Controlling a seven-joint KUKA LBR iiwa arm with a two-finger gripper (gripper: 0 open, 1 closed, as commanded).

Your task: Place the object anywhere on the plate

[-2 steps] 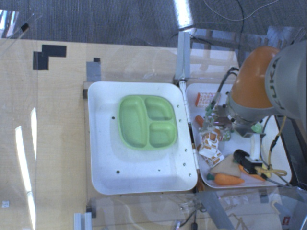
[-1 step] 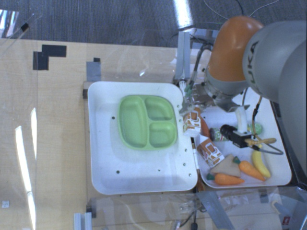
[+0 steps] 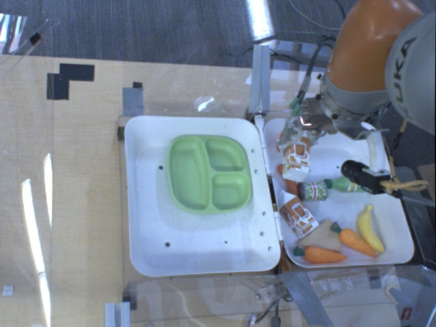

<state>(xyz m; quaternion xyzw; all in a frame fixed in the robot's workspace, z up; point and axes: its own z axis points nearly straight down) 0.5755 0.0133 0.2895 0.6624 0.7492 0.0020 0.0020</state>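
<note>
Sitting in the left bin (image 3: pixel 136 182), the green plate (image 3: pixel 208 174) waits with its three compartments bare — ready to receive. Right of it, in the right bin (image 3: pixel 402 251), the gripper (image 3: pixel 300 133) hovers over an orange-and-white carton (image 3: pixel 296 157) — grip impossible to judge. Carrots (image 3: pixel 340 245) and banana (image 3: pixel 370 227) lie lower right.

Bright, even overhead light. Ceiling strip reflected as a hard white streak on the dark floor (image 3: pixel 257 5) at top centre. More glare streaks on the counter (image 3: pixel 61 182) at left, off a clear panel. Soft shadow inside the left bin (image 3: pixel 204 257) around the green plate (image 3: pixel 208 174). Focus decent mid-frame; orange arm band (image 3: pixel 371 36) close to lens, slightly soft.
</note>
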